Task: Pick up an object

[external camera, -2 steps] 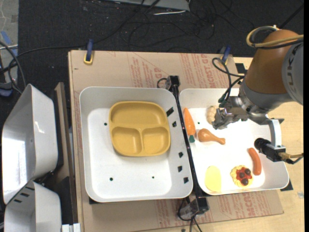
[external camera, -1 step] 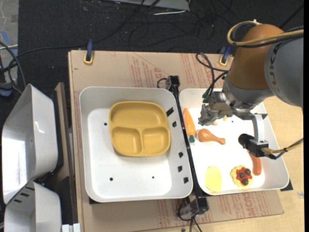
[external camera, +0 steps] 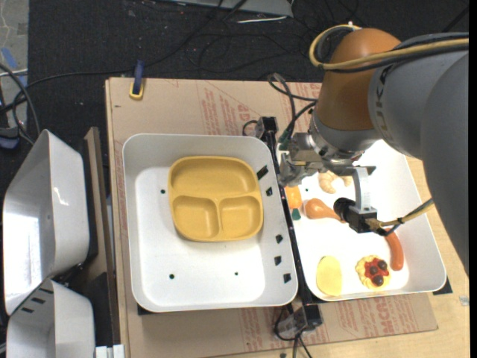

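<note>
hovering at 10 o'clock in right bin (external camera: 350, 239), gripper (external camera: 322, 166) is hiding its opening: cannot tell. risk: rounded drumstick (external camera: 319, 209) slipping aside, grasp closing empty.

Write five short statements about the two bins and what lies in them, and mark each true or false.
1. The yellow divided plate lies in the left bin. True.
2. That plate has five compartments. False: it has three, one large and two smaller.
3. The red sausage lies in the right bin. True.
4. The arm hangs over the left bin. False: it reaches over the right bin.
5. The pale yellow oval rests on the plate. False: it lies on the floor of the right bin, near its front edge.
</note>
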Controlling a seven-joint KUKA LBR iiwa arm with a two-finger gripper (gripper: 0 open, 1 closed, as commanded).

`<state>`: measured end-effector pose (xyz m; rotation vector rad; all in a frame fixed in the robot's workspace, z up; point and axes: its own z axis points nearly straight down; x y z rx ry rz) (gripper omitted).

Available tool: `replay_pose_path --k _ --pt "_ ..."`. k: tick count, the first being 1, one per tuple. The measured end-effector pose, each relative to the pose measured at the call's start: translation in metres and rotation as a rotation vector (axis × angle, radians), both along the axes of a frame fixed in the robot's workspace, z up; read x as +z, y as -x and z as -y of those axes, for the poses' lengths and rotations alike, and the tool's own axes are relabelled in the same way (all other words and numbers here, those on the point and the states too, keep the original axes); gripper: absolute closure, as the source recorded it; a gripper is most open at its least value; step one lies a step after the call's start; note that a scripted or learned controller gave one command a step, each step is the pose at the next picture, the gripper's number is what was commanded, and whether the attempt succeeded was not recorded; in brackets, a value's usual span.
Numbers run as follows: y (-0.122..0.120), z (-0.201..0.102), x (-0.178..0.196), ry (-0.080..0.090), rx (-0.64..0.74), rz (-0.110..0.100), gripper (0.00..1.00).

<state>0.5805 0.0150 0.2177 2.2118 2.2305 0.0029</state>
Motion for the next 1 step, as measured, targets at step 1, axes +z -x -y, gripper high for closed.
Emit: replay_pose_path --k 1 --pt "-0.0153 -0.0527 0.0153 -0.001 0.0 0.001 1.0"
